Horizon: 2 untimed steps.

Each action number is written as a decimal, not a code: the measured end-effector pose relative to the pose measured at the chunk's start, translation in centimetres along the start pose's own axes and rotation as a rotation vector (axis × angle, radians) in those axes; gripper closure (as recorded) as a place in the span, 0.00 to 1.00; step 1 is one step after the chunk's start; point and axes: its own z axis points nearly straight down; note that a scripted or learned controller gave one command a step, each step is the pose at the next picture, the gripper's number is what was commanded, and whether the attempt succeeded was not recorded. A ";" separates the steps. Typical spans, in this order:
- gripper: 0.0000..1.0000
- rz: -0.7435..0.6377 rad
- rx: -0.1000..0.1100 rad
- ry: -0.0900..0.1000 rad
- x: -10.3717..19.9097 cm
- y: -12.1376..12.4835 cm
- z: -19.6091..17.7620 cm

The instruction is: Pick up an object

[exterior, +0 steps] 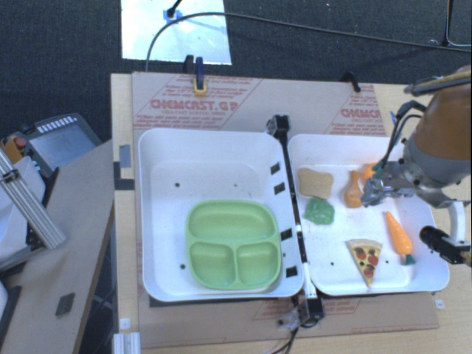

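Right bin [435,275], near to far: pizza slice [366,258], carrot [399,234], green lump [320,212], toast [316,183], orange figure [355,190] beside your pincer [374,191], whose state you cannot tell; crowding risks a glancing miss.

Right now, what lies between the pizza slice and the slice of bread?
In the camera view, the green leafy piece lies between the bread and the pizza slice.

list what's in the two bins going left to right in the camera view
green divided plate → bread slice and green leafy toy, about level → pizza slice → carrot
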 end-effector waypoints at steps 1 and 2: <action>1.00 -0.001 0.001 0.001 5.7 -0.4 -0.1; 1.00 -0.002 0.001 0.001 11.6 0.9 0.1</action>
